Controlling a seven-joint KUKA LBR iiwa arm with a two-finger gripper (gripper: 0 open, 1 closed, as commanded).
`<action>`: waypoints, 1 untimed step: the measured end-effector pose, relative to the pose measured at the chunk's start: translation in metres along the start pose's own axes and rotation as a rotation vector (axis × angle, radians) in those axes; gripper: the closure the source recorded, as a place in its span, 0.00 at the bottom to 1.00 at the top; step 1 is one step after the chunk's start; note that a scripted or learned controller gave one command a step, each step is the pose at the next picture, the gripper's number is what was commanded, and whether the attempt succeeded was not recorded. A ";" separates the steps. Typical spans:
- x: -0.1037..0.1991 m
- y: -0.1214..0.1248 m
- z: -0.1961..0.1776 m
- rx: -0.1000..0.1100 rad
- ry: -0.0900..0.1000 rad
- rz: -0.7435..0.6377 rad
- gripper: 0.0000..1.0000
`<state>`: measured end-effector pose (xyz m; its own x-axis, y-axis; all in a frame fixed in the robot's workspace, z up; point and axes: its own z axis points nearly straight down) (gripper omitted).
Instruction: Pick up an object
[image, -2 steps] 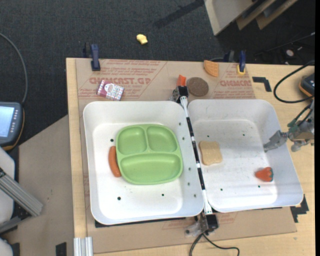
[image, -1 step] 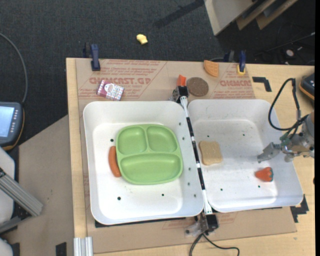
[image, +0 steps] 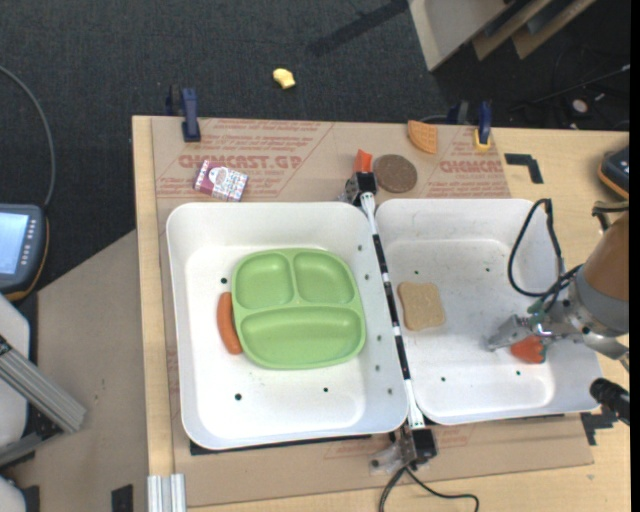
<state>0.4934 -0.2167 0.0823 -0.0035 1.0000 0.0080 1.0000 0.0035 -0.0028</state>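
Note:
In the right bin (image: 470, 395), a small red-orange object (image: 528, 350) lies near the right wall. My gripper (image: 520, 338) sits directly over it, touching or nearly touching, and part of the object is hidden under the grey metal. A tan slice of bread (image: 421, 305) lies flat at the bin's left side, well clear of the gripper. The left bin (image: 300, 410) holds a green divided plate (image: 298, 308), with an orange sausage-shaped piece (image: 228, 322) against its left edge.
A black cable (image: 528, 250) loops over the right bin's right side, above the gripper. On the board behind the bins lie a brown disc (image: 395, 173), an orange wedge (image: 423, 137) and a pink packet (image: 221, 180). Blue clamps (image: 187, 110) hold the far edge.

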 end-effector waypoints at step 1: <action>-0.002 0.001 -0.013 -0.005 -0.007 0.003 1.00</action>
<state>0.4943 -0.2188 0.0950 -0.0008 1.0000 0.0010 1.0000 0.0008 0.0022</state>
